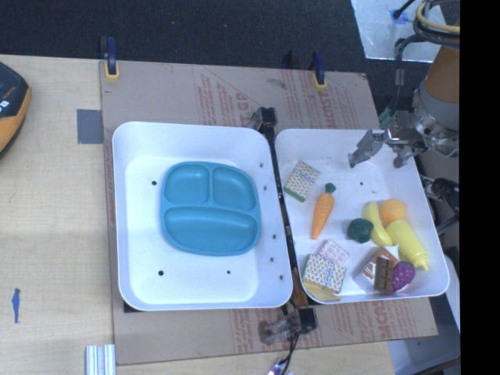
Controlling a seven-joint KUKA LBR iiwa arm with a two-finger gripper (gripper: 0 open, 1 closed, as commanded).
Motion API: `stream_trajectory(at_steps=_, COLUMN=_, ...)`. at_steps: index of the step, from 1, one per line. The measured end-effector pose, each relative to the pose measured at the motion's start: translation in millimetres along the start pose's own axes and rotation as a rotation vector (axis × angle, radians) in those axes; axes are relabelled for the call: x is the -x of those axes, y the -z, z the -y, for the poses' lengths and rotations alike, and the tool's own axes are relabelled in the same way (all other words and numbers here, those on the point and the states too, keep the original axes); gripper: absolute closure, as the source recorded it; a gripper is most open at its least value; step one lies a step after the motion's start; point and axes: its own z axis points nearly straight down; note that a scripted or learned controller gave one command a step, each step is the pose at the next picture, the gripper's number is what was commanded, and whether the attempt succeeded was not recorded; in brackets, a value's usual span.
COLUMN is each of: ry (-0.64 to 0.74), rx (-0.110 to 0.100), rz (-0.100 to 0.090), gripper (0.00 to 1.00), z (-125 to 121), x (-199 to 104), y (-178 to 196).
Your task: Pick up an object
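Observation:
My gripper (380,153) hangs over the far right part of the right bin (353,142), open, with nothing between its fingers. Below it in that bin lie a toy carrot (322,212), a patterned square packet (301,180), a dark green round piece (360,230), an orange ball (393,208), a yellow bottle-shaped toy (408,241), a purple grape piece (403,274), a brown block (380,270) and two patterned packets (327,265). The carrot sits left of and nearer the camera than the gripper, apart from it.
The left bin (133,209) holds a blue divided plate (209,208). A black divider clip (267,118) sits between the bins at the far edge. Blue clamps (111,57) hold the cardboard underlay. A yellow-black device (11,104) lies at the far left.

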Motion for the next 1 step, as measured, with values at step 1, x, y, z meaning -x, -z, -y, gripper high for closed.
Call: stream_trajectory(at_steps=1, ry=0.002, rx=-0.010, rz=-0.002, gripper=0.00, z=12.7, x=-28.7, y=-154.1)
